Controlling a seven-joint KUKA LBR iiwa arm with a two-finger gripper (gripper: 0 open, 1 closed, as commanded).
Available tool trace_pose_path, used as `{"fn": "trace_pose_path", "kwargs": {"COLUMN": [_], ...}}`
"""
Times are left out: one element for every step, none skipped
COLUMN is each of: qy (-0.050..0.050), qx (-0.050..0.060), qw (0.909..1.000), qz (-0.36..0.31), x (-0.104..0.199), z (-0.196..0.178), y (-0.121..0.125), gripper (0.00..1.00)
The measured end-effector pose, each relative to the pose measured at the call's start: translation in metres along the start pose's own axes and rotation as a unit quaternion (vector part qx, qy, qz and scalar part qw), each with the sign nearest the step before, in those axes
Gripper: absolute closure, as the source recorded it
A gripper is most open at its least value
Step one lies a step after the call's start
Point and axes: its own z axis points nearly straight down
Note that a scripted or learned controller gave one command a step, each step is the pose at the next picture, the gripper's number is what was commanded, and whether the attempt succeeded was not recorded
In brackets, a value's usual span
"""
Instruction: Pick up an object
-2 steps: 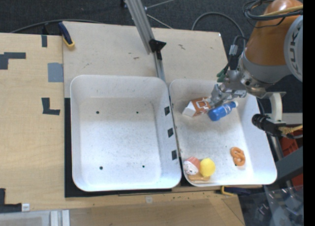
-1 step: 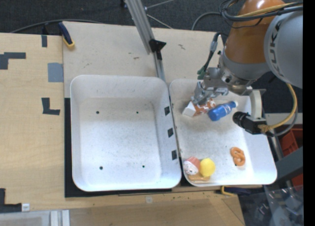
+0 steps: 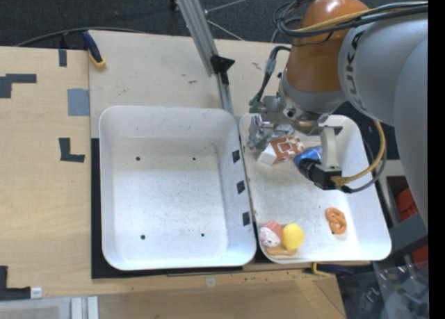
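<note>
My gripper (image 3: pixel 263 135) hangs over the far left part of the right bin (image 3: pixel 361 244), below the orange band of the arm (image 3: pixel 327 26). A small white and orange box (image 3: pixel 282 149) lies right beside the gripper, on its right, touching or nearly touching it. A blue object (image 3: pixel 306 158) sits just past the box, partly under the arm's black cable fitting. Near the front of the bin lie a yellow lemon-like ball (image 3: pixel 293 235), a pink and white item (image 3: pixel 270 233) next to it, and an orange pretzel-shaped piece (image 3: pixel 336 220).
The left bin (image 3: pixel 111 172) stands beside the right one; their rims meet near the gripper. A metal pole (image 3: pixel 198 26) slants down to the far edge between the bins. The arm's bulk covers the far right of the right bin.
</note>
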Motion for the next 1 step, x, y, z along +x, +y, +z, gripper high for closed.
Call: {"fn": "trace_pose_path", "kwargs": {"qy": [0.0], "qx": [0.0], "qw": [1.0], "qz": [0.0], "x": [0.0484], "z": [0.0168], "y": [0.0147], "gripper": [1.0]}}
